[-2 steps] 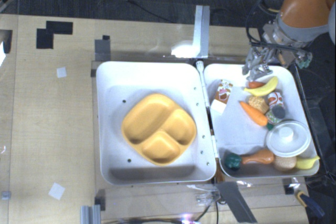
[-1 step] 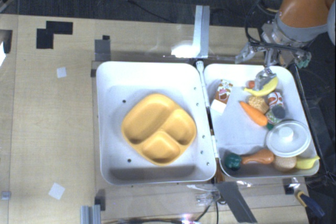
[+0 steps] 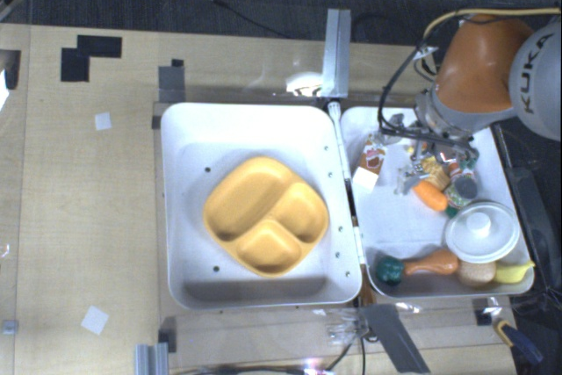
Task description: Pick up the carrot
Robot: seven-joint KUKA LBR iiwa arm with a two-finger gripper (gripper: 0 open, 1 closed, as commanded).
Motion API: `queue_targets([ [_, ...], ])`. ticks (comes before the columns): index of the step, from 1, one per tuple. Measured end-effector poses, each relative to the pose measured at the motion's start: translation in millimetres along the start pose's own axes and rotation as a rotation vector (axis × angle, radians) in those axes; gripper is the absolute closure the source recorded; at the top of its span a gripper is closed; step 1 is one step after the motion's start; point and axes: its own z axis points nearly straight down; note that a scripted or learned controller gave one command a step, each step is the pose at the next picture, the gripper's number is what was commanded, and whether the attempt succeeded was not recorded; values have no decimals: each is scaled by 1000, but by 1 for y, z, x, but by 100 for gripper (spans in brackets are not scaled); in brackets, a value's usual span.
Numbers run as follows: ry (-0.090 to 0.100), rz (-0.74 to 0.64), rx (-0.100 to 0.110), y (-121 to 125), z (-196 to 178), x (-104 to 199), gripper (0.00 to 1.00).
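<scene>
Carrot (image 3: 431,195) lies in the right bin (image 3: 386,224), toward the 1 o'clock part of that bin's floor, as a short orange piece tilted with its upper end toward 10 o'clock. Gripper (image 3: 421,174) sits directly above and just beside the carrot's upper end, at the end of the grey arm (image 3: 479,66) that enters from 3 o'clock with its orange band uppermost. Jaw state cannot be determined: the metal parts at the tool end are small and cluttered, and no object is seen clamped between them. At 3 o'clock of the carrot, touching or nearly touching it, stands a small dark jar (image 3: 464,185). At 5 o'clock of the carrot rests a white round lidded bowl (image 3: 479,232). Along the 6 o'clock wall of the right bin lies a wooden-handled tool with a green head (image 3: 416,265), and beside it toward 3 o'clock are a tan rounded item (image 3: 476,274) and a yellow item (image 3: 515,273). At 9 o'clock of the gripper, near the bin divider, stands a small red-and-white packet (image 3: 372,160). The left bin (image 3: 184,215) holds a yellow three-compartment plate (image 3: 266,213) near its centre, well apart from the carrot.
</scene>
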Motion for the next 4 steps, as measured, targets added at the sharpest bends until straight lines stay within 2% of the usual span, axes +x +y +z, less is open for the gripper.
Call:
queue_targets([
  [1,-29,55,11,-28,6,57,0],
  [2,-13,218,3,-35,10,40,0],
  [3,-26,286,13,-21,8,49,0],
  [4,-12,335,8,-22,10,35,0],
])
